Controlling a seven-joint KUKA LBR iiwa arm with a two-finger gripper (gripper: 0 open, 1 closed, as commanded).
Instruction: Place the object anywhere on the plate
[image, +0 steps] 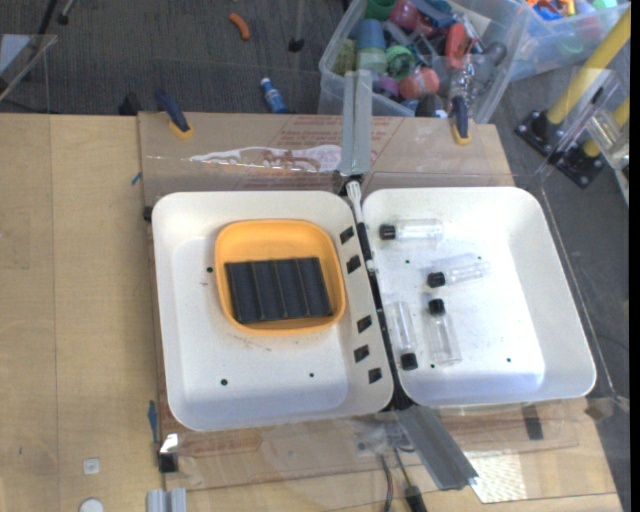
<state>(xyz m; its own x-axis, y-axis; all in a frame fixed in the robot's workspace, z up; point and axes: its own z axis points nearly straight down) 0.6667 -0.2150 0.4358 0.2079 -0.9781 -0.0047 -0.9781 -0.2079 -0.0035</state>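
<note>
Four clear vials (432, 290) lie in the right bin (520, 215); orange plate (278, 238) left; hand unseen.

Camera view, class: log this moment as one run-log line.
plate: left bin, holds dark ridged block | vials: four, right bin | placed: none

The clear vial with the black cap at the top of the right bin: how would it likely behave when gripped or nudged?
The vial lies on its side and looks cylindrical, so a nudge would probably roll it across the right bin. Its clear, smooth-looking wall may slip between fingers. It looks small and see-through, so it is likely light.
</note>
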